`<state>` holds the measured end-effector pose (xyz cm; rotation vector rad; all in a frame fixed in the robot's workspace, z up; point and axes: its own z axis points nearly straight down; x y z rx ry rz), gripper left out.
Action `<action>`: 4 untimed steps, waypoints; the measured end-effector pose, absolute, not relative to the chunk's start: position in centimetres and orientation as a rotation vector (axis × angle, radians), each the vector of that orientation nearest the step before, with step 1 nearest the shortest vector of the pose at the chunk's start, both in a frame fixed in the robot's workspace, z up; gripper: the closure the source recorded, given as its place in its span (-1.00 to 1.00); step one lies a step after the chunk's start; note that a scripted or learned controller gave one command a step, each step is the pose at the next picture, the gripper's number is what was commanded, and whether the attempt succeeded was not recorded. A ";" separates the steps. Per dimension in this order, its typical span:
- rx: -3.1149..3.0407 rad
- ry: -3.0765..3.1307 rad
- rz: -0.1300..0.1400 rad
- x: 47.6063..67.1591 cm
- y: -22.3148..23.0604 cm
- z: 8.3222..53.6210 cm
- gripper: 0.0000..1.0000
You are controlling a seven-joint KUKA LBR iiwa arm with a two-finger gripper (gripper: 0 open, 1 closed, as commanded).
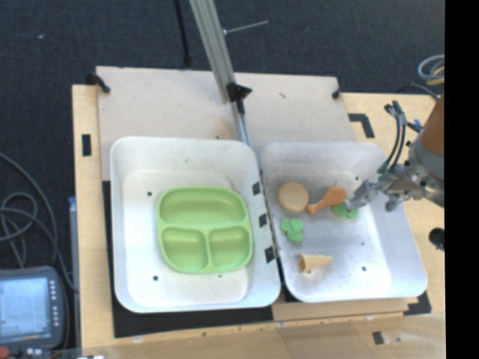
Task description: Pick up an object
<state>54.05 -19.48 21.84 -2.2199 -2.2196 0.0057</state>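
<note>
a pale wooden bench (pixel 86 200) on dark carpet carries two white bins. the left bin (pixel 127 200) holds a green divided plate (pixel 203 229). in the right bin (pixel 389 260) lie a tan round bun (pixel 293 196), an orange drumstick (pixel 328 200), a green leafy piece (pixel 293 229) and a small cone (pixel 314 262). the gripper (pixel 361 197) reaches in from the right, low beside a small green piece (pixel 344 211) near the drumstick. i cannot tell whether it grasps anything.

No legible text, labels or numbers anywhere, even on the lit screen (pixel 26 305) at lower left.
</note>
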 end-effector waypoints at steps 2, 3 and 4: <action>-2.221 -2.218 0.005 53.7 -19.7 10.2 -1.00; -2.234 -2.217 -0.004 54.0 -19.8 11.7 1.00; -2.233 -2.222 -0.005 53.7 -20.6 17.9 1.00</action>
